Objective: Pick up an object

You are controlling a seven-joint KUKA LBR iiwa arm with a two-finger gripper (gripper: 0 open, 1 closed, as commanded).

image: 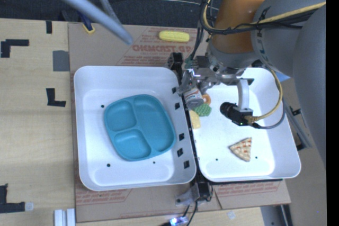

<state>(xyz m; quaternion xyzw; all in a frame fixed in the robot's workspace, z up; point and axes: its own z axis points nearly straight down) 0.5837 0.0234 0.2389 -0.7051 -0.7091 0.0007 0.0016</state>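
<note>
The gripper (195, 93) is lowered at the right bin's (275, 165) left edge; whether its fingers are spread or pressed together cannot be told. Just beneath it, a cluster of small objects (199, 110) (green, yellow, orange) is seen. Farther off lies one triangular pizza slice (241, 149). One glossy blue three-compartment tray (139, 125) occupies the left bin (92, 108).

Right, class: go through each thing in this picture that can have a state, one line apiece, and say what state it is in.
Blue tray: lying flat in the left bin, its compartments bare.
Pizza slice: lying flat in the right bin, apart from the rest.
Green and yellow toy pieces: huddled at the right bin's left wall.
Yellow corn: lying on the cardboard behind the bins.
End effector: low over the huddled pieces.
</note>
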